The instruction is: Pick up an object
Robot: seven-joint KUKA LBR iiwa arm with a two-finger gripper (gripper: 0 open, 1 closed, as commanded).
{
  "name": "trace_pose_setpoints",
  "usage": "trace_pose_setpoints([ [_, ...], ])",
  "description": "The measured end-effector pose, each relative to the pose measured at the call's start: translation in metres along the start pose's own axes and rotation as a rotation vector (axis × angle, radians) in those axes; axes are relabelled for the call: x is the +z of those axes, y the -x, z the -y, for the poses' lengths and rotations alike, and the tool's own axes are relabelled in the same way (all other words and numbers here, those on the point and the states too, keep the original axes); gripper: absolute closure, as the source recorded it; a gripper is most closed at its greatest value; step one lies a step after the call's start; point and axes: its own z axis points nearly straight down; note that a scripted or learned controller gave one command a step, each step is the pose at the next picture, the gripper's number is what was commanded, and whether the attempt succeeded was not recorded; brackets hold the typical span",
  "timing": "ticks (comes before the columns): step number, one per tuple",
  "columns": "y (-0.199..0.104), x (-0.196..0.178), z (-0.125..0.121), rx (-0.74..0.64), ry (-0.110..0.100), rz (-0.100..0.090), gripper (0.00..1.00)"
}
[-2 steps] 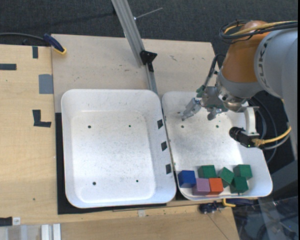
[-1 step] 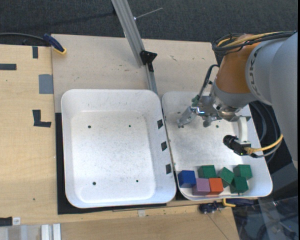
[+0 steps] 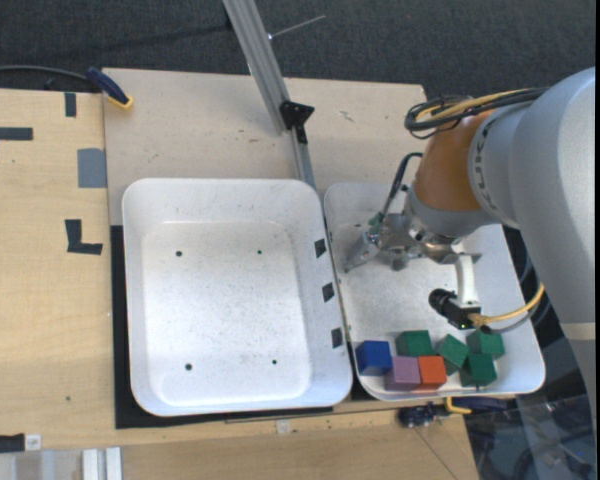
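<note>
Several small blocks lie bunched along the front edge of the right bin (image 3: 510,268): a blue block (image 3: 374,356), a purple block (image 3: 406,371), an orange block (image 3: 432,370) and green blocks (image 3: 413,344) around them. My gripper (image 3: 364,249) hangs over the bin's rear left part, near the wall shared with the left bin. It is well apart from the blocks, which sit nearer the front. Nothing shows in its grasp. The arm's wrist, with its orange band (image 3: 448,178), covers the rear right of that bin.
The left bin (image 3: 140,268) stands beside the right one, their walls touching. A slanted metal rail (image 3: 265,58) runs down from the top to the bins' rear. A black and yellow cable (image 3: 470,313) hangs from the wrist above the green blocks.
</note>
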Motion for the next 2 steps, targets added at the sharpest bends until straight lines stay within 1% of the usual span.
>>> trace_pose_setpoints([
  [1, -0.001, -0.013, -0.001, -0.002, 0.004, -0.001, 1.0],
  [2, 0.006, -0.073, -0.005, 0.0, 0.012, 0.001, 1.0],
])
